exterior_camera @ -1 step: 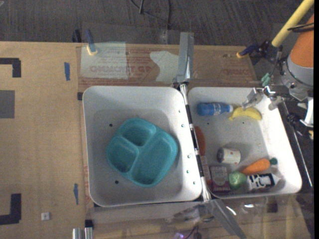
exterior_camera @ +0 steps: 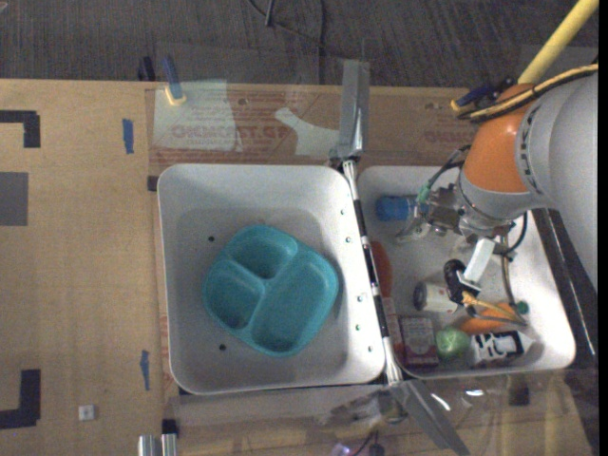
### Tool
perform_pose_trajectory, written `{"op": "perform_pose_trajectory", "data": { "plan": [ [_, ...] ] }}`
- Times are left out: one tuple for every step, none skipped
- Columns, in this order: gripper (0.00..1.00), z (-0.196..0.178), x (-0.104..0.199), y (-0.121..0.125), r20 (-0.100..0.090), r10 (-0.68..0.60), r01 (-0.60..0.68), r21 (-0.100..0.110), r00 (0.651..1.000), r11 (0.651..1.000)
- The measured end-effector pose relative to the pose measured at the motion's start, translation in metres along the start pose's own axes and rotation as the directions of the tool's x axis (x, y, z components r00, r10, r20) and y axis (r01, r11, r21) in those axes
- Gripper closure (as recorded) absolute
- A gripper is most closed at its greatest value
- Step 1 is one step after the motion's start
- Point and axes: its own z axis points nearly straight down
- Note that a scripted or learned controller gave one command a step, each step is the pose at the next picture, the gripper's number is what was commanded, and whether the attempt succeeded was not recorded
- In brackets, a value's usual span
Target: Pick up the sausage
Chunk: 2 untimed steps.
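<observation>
Although looking down on the gripper point(exterior_camera: 425, 218), cannot tell whether released or clenched. Hangs over the far part of the right bin point(exterior_camera: 494, 369), just beside a blue object point(exterior_camera: 389, 207). Can see the sausage point(exterior_camera: 380, 266), reddish, lying along the left wall of this bin, apart from the gripper. Nearer the front edge: a white cup point(exterior_camera: 435, 297), a carrot point(exterior_camera: 489, 326), a dark red box point(exterior_camera: 418, 338) and a black packet point(exterior_camera: 499, 347) with white letters, too small to read. Inside the left bin point(exterior_camera: 180, 207), a teal divided plate point(exterior_camera: 271, 288). Behind the bins, pale print on a clear sheet point(exterior_camera: 228, 122), not readable
</observation>
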Motion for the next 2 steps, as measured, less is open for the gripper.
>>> {"op": "perform_pose_trajectory", "data": {
  "plan": [
    [0.00,0.002,-0.008,-0.038,-0.002,0.056,-0.056,-0.008,0.998,0.998],
    [1.00,-0.009,-0.011,-0.037,0.000,0.062,-0.062,-0.011,0.998,0.998]
  ]
}}
